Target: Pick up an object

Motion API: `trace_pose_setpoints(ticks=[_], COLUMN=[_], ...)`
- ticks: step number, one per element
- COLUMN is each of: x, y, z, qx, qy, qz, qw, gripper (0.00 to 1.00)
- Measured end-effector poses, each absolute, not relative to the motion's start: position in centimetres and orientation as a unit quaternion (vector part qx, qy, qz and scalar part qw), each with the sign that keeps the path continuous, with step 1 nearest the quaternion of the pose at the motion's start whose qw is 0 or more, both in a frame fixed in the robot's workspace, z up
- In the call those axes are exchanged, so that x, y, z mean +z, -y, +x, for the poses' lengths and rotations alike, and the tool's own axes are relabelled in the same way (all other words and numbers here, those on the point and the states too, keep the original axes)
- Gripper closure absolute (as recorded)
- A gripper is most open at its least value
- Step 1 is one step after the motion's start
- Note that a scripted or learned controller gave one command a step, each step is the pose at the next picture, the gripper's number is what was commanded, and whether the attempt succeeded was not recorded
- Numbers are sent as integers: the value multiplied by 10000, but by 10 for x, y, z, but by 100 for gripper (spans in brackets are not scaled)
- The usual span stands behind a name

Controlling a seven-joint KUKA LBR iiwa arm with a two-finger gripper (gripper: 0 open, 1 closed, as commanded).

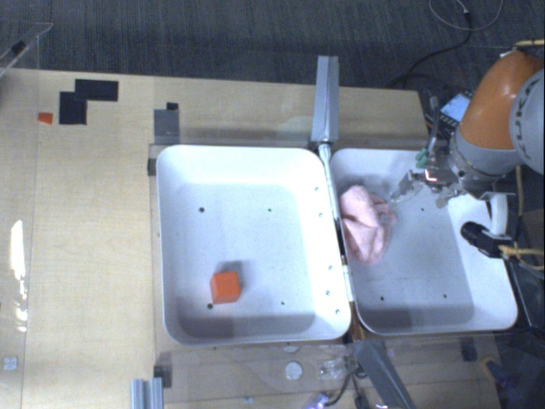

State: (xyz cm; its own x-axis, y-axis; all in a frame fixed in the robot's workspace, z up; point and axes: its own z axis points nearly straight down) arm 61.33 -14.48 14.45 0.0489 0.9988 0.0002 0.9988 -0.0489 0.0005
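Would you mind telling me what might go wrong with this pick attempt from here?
The pink cloth lies bunched against the divider wall of the right bin, so the gripper may catch only a loose fold, or bump that wall. The orange block sits far off in the left bin, a long reach.

Parts cut off, blurred or hidden

The arm [511, 113] is cut off by the right edge, so its upper links are not seen. The gripper [407, 187] is blurred against the right bin [443, 301]. Part of that bin's floor is hidden by the pink cloth [364, 224]. The black cable [464, 11] is cut at the top edge.
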Motion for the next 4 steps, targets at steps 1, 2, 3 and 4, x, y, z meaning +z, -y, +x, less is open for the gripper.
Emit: trace_pose_setpoints(ticks=[1, 2, 3, 4], x=[90, 91, 91, 186], y=[96, 93, 93, 61], z=[622, 597, 597, 586], qx=[37, 23, 23, 19], qy=[-6902, -7049, -7047, -6860], qz=[7236, 7093, 7095, 7276], qw=[40, 25, 24, 19], gripper=[0, 0, 0, 0])
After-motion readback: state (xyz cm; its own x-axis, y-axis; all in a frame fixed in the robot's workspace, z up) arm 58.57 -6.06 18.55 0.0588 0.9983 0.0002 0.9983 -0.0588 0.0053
